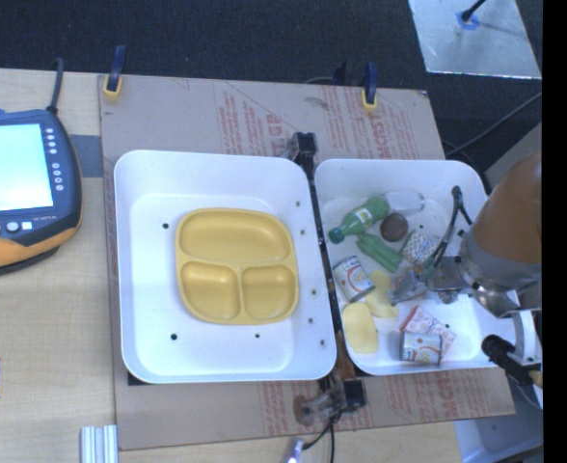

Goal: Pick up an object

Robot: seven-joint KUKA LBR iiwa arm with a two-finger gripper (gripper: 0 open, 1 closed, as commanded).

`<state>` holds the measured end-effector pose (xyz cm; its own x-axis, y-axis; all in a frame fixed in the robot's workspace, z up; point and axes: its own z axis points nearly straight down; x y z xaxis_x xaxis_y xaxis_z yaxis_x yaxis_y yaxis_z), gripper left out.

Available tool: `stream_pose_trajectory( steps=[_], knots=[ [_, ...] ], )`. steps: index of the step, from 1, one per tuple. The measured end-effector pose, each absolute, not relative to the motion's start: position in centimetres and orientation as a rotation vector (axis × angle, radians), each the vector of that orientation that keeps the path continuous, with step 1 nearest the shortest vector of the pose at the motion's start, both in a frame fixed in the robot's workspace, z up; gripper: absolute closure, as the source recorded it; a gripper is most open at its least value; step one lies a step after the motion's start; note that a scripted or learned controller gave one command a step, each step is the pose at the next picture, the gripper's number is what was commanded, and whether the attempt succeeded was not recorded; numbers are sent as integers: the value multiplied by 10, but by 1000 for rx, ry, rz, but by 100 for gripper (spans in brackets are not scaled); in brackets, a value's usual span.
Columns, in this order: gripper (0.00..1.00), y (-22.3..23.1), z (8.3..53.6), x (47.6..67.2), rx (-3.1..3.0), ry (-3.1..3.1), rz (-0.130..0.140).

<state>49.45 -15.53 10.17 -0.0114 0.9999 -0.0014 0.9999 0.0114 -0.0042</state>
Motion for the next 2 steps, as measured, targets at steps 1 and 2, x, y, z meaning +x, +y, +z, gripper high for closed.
stream_pose_trajectory(
  steps=[1, 2],
  knots=[
    [0, -130, 92, 522, -2212, -2229, 4],
    [0, -116, 92, 612, -2217, -2223, 0]
  ],
)
